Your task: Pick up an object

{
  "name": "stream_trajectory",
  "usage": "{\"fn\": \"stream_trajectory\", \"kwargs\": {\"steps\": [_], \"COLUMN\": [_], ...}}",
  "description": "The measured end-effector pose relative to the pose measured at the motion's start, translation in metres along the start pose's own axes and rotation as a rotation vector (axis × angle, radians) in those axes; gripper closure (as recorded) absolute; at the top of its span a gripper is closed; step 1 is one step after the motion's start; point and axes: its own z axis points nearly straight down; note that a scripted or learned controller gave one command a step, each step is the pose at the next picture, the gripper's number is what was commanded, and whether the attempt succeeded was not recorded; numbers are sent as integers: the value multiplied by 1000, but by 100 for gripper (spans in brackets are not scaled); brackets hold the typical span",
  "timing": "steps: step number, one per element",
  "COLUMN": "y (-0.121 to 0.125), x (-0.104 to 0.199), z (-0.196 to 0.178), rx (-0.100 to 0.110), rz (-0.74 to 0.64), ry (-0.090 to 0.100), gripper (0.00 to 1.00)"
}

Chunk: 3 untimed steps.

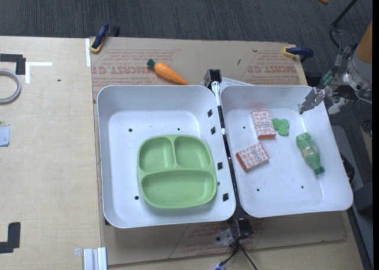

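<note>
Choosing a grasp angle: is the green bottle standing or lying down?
Lying down: the green bottle rests lengthwise on the right bin floor.

In the right bin [331, 201], the green bottle [310, 153], two boxes [262, 124] and a green toy [280, 125] crowd the upper half. Its lower half lies open. The divided plate [176, 172] fills the left bin's [112, 115] middle.

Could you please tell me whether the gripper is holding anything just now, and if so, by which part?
Nothing is held. The gripper hangs above the right bin's far right corner, with nothing between its jaws; the green bottle lies in the bin.

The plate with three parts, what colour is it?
Light green; the plate shows in the camera view, in the left bin.
</note>
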Motion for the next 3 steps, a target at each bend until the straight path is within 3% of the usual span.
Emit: {"fn": "stream_trajectory", "kwargs": {"steps": [1,2,3], "y": [-36,-35,-17], "x": [4,1,50], "z": [109,99,20], "rx": [2,-2,-2], "rz": [-279,-276,-194], "ry": [9,1,-1], "gripper": [0,100,100]}}
